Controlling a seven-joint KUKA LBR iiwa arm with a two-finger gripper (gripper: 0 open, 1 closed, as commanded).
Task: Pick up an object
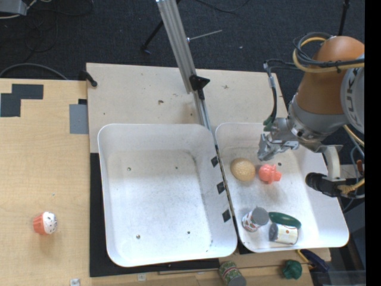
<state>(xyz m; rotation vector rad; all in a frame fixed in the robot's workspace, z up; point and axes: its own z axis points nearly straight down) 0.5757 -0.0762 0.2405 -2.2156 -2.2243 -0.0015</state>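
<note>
Reaching is the step being done now. The gripper (269, 148) is being held low over the right bin (333, 234), right of the middle of the frame, just above a small pink toy (269, 173). Nothing is being held between the fingers. Whether they are spread or pressed together cannot be told, since they are small and dark against the bin.

Several things are lying in the right bin. A tan ball (242, 170) is sitting just left of the pink toy, almost touching it. Lower down, near the bottom edge of the bin, a small can (255, 218), a green lid (285, 219) and a white cup (284, 234) are crowded together. The left bin (119, 142) is lying beside it, in the middle of the frame.

The pink toy is probably being aimed at, since it is nearest. For the next move, the gripper is needing to be lowered straight down around the toy, with a finger on each side, and then squeezed. Care is being called for, because the tan ball is so close and could be bumped.
</note>
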